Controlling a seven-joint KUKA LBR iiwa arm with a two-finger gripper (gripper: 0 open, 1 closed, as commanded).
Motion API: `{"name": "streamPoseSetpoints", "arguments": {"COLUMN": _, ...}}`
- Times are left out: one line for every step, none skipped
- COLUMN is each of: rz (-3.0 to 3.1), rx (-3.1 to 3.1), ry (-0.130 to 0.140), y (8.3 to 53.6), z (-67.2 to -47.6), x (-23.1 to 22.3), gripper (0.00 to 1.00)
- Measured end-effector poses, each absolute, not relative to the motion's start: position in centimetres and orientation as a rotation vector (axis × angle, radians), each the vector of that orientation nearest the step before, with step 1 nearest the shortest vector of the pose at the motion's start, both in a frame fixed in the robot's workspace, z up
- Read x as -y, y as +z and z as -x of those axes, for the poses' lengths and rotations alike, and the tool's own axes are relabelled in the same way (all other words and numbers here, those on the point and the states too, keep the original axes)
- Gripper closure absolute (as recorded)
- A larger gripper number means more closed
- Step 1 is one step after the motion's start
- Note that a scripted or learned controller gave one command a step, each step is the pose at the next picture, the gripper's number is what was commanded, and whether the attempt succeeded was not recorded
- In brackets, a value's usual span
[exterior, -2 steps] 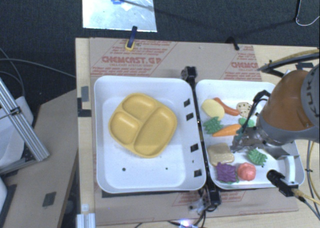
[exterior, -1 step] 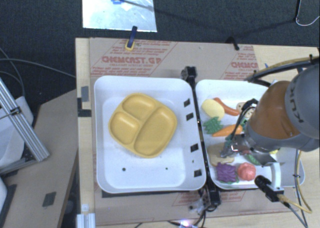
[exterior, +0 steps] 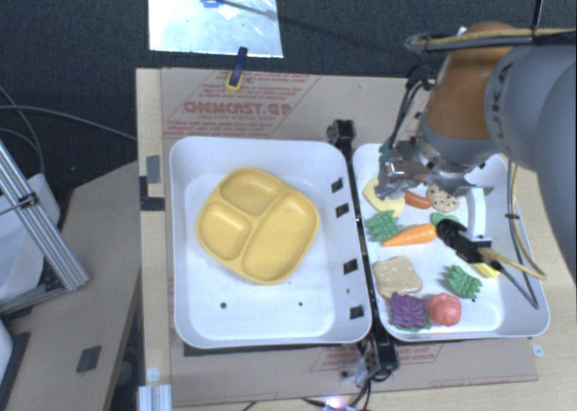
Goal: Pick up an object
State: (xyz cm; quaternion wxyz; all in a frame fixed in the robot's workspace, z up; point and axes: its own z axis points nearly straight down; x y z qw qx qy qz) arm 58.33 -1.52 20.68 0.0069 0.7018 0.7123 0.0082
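Table with two white bins | tool (exterior: pixel 389 186) low at 10 o'clock of right bin (exterior: pixel 521 305), over yellow piece (exterior: pixel 374 193) | grip state: can't tell | carrot (exterior: pixel 407 235), bread (exterior: pixel 397 276) unlifted | pick pending

The right bin (exterior: pixel 532 315) holds a scatter of toy foods. An orange carrot (exterior: pixel 410 235) lies on its side near the bin's middle. Left of the carrot sits a green leafy piece (exterior: pixel 382 224); below it, a tan bread slice (exterior: pixel 397 276). Below that slice lies a purple cluster (exterior: pixel 407 312), with a red tomato-like piece (exterior: pixel 444 309) just beside it and a green piece (exterior: pixel 463 282) above the tomato.
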Motion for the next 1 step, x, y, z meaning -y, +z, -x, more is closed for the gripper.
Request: {"name": "streamPoseSetpoints", "arguments": {"rz": -2.216, "rx": -2.225, "ry": 0.002, "y": 19.87, "z": -57.68, "x": 2.13, "gripper": 0.0}}
